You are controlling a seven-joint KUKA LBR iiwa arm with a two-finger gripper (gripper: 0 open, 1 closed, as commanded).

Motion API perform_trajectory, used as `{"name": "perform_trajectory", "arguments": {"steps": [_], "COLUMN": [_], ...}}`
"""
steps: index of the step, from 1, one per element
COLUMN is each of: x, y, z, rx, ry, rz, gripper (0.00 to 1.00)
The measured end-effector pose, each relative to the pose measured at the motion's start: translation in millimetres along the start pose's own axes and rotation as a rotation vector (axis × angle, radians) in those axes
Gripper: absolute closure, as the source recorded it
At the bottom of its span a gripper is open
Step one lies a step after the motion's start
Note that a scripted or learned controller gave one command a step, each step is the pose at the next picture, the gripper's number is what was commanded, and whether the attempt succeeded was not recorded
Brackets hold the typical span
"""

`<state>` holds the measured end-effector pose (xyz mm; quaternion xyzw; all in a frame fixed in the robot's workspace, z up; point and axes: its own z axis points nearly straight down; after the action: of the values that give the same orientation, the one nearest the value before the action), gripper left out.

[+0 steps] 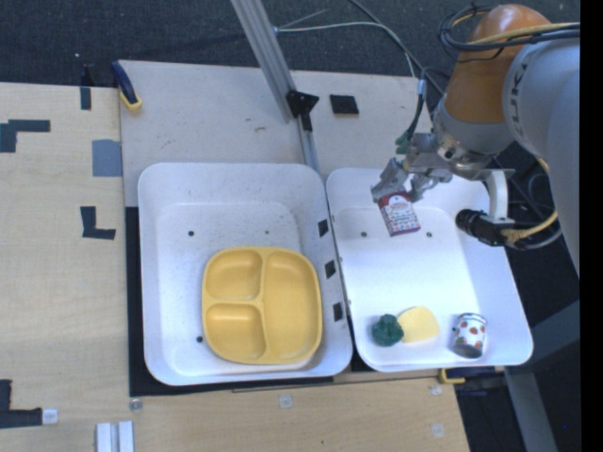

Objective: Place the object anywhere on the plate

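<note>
Red-and-white packet hangs pinched between the fingers of the gripper over the right bin; this thin hold might slip before reaching the yellow plate at left.

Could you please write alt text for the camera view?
The arm's end effector hangs over the right bin with a small red-and-white packet at its tip. A yellow divided plate sits in the left bin; three small objects lie along the right bin's near edge.

Even overhead light, soft shadows — white bins bright, slightly washed; overall image mildly soft, grainy.
</note>
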<state>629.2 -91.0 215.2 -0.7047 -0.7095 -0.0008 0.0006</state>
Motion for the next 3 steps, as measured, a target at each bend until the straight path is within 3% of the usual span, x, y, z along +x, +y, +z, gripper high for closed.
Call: {"name": "perform_trajectory", "arguments": {"steps": [2, 3], "x": [117.5, 161.6], "y": [-7.9, -12.9], "z": [15.5, 10.0], "rx": [0.004, 0.002], "ry": [0.0, 0.0], "rz": [0.0, 0.0], "gripper": [1.0, 1.0]}}
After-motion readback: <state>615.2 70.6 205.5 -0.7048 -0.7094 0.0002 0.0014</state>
